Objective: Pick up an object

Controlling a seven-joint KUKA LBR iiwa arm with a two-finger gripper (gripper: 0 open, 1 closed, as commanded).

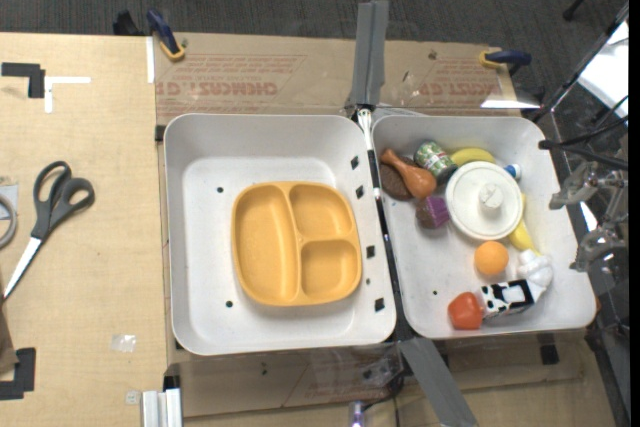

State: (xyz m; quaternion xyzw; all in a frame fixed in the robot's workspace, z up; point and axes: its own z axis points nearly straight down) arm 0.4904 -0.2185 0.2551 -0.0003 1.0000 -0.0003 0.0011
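While the red print on the cardboard (250, 80) behind the bins runs upside down, you cannot read it surely. Your objects crowd the right bin (560, 310): a white round lid (486, 200), an orange ball (491, 258), a red piece (465, 311), a banana (472, 156) and a drumstick (408, 177). The left bin (195, 245) bears a yellow divided plate (296, 243), with bare floor around it. At the right bin's right rim hangs the gripper (592, 215), above no object; you cannot tell how far open it is.
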